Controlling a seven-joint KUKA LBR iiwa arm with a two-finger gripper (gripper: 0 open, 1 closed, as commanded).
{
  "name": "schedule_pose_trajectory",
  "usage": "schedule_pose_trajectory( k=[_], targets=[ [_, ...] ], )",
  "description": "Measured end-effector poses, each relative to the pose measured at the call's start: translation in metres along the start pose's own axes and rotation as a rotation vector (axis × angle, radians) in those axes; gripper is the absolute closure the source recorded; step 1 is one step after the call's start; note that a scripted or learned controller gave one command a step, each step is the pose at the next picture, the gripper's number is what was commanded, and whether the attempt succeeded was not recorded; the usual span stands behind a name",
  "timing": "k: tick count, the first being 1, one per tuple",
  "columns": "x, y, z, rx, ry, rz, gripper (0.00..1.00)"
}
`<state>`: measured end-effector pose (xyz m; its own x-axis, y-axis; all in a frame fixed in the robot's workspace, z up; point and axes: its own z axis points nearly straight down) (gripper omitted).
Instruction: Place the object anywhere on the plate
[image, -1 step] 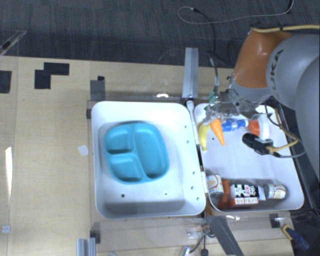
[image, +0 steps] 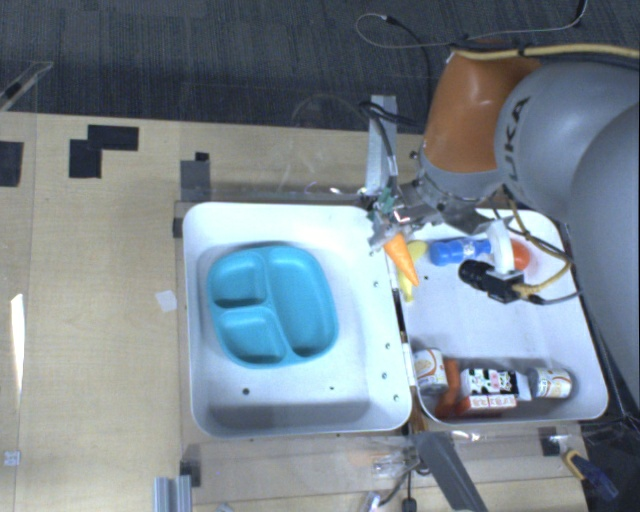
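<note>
I see the tool (image: 392, 222) over the carrot (image: 402, 258) — grip unclear, I can't tell; the plate (image: 270, 303) lies at eight o'clock.

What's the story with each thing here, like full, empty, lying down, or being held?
Blue divided plate: flat in the left bin, nothing on it.
Toy carrot: tilted at the divide between the bins, just under the claw; grip cannot be told.
Blue object: lying in the right bin.
Bottles: lying on their sides along the right bin's near edge.
</note>
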<state>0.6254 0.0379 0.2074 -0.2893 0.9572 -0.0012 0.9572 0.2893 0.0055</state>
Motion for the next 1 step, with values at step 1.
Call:
schedule_pose_trajectory(
  k=[1],
  targets=[
    [0.0974, -0.0028, 0.0182, 0.002, 0.001, 0.179, 1.0]
  ],
)
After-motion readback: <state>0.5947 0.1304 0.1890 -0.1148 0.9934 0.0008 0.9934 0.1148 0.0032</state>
